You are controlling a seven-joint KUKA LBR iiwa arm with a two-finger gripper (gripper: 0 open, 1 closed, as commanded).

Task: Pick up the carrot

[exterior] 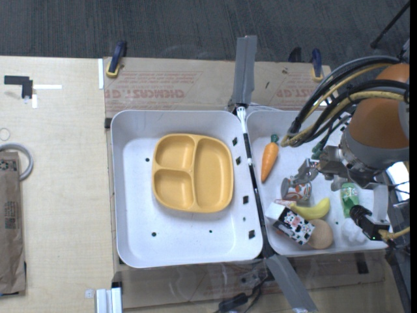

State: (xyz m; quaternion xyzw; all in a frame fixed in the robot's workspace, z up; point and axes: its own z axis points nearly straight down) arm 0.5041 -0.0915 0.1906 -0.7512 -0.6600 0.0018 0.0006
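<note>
Gripper (306,175), right of centre frame, fingers parted and grasping nothing, hovering just right of the carrot (269,162). The carrot lies near the right bin's (283,246) left wall, green tip uppermost. A sound grasp would likely centre the fingers across its thick middle (wall clearance is tight). That bin also holds a banana (314,209), a cow-print carton (292,224) and a green bottle (349,196); the left bin (130,240) holds a yellow divided plate (193,173).
</note>
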